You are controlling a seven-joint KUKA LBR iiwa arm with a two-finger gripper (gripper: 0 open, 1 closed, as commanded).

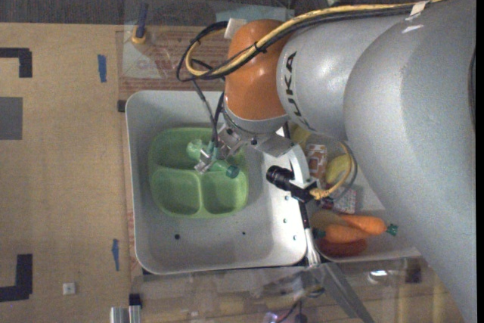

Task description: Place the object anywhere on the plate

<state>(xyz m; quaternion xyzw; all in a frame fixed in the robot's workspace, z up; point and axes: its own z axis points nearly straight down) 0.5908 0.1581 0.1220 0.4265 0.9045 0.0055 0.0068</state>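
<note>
A green divided plate point(178, 191) lies in the left white bin point(204, 242). My gripper point(207, 158) hangs low over the plate's upper right part, right above the ridge between its compartments. A small teal object point(232, 172) sits just right of the gripper tip, at the plate's right side; I cannot tell whether it rests on the plate or is held. The orange wrist band point(253, 76) and the grey arm hide the bin's upper right corner.
The right bin point(378, 253) holds a carrot point(364, 224), a yellow banana point(340, 167), a red item point(339, 246) and a small packet point(317, 159). The arm covers most of it. Cables point(200, 60) loop above the left bin.
</note>
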